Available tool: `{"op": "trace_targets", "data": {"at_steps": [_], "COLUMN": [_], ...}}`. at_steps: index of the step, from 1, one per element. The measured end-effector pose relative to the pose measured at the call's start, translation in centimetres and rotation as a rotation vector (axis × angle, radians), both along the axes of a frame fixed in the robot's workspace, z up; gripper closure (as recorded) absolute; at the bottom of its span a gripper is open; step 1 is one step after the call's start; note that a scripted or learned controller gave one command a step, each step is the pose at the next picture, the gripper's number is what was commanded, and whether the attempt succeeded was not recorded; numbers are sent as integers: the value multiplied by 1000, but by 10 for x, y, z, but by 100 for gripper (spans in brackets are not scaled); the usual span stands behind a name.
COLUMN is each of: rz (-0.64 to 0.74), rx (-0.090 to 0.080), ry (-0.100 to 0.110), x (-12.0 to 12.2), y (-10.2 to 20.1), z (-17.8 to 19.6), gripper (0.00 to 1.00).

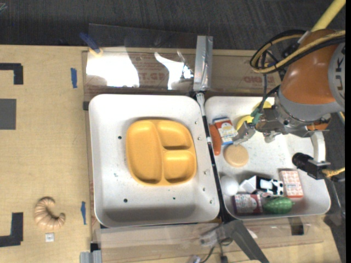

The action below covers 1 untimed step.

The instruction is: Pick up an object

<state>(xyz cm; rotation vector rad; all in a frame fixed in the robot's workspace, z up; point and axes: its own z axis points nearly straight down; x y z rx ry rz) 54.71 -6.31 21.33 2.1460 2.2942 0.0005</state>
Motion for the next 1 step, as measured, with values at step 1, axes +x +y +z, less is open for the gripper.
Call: {"op": "trace_targets", "data": {"at_steps": [1], "rz": [-172], "rx": [-1], "ry": [4], "x": [84], "y": [-55], "z": [-55], "gripper": [0]}}
